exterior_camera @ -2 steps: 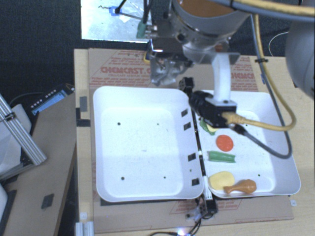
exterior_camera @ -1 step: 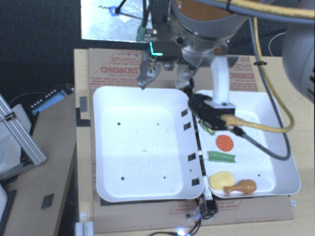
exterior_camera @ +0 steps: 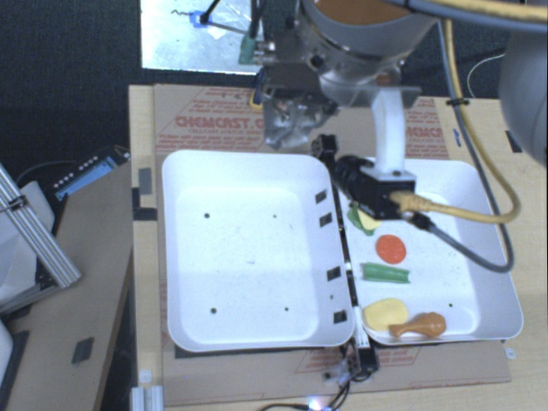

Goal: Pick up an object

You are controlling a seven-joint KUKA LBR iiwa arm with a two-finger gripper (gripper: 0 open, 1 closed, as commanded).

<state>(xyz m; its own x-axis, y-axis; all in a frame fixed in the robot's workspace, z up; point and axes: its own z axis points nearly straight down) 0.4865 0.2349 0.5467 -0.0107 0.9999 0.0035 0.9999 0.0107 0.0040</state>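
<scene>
Camera view: gripper (exterior_camera: 288,132) hangs above the far rim of left bin (exterior_camera: 248,264); open or closed, cannot tell. Right bin (exterior_camera: 467,229) holds red disc (exterior_camera: 391,247), green pod (exterior_camera: 385,273), yellow piece (exterior_camera: 384,312), drumstick (exterior_camera: 419,324).

Two white bins (exterior_camera: 240,255), one red disc (exterior_camera: 391,247), one green pod (exterior_camera: 385,272), one brown drumstick (exterior_camera: 421,324), one yellow lump (exterior_camera: 384,312), one yellow-green piece (exterior_camera: 365,221)

Single fixed camera, above the bench (exterior_camera: 103,229), slanting down (both bins (exterior_camera: 248,298) framed)
</scene>
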